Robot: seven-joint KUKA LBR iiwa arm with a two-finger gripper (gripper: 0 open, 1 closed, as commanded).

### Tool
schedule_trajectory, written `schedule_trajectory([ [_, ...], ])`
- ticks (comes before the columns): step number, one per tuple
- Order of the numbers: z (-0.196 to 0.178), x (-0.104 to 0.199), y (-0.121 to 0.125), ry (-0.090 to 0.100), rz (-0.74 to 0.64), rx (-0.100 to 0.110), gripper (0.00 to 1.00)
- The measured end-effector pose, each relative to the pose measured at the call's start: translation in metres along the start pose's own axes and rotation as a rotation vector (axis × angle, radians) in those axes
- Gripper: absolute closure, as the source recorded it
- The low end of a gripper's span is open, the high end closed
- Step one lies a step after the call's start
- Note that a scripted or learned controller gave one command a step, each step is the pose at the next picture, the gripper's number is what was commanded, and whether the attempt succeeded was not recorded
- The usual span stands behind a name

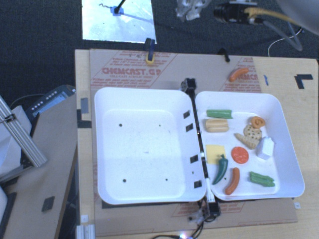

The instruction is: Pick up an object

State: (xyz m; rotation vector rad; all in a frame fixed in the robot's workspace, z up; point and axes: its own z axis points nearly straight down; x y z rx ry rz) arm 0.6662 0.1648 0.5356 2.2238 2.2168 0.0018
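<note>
Nearest you, at the front lip of the desk (299, 133), a black clip (212, 210) with some wires is sitting where the two white bins are meeting. You are looking at the left bin (107, 103), which is showing just its bare floor, and the right bin (286, 128), which is carrying all the toy food.

Along the right bin's front you are seeing a sausage (232, 181) lying just beside a green chili (220, 168), with a green bean (261, 179) off to the right. Behind them a yellow cheese slice (215, 153) is lying near the divider, a red tomato slice (239, 155) is sitting just beside it, and a white block (265, 148) is resting against the right wall. A cracker-like piece (250, 136) is lying just beside the block, with an orange pretzel (257, 122) behind it. A bread roll (217, 126) and a green pepper (219, 113) are lying at the back left. One more sausage (239, 74) is lying outside the bins on the cardboard sheet (124, 69).

Your end effector (191, 6) is hanging at the top of the view, beyond the desk's far edge, well apart from every object; all the food is lying nearer to you than it is. Nothing is sitting between its fingers, and you cannot tell from here how wide they are standing.
</note>
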Motion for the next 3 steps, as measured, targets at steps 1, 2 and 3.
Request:
schedule_trajectory([
  [1,0.131,-0.003,-0.057,-0.003,-0.004,0.017,1.0],
  [2,-0.008,0.025,-0.027,0.006,-0.009,-0.015,1.0],
  [3,0.177,0.018,-0.093,-0.004,-0.005,0.02,1.0],
])
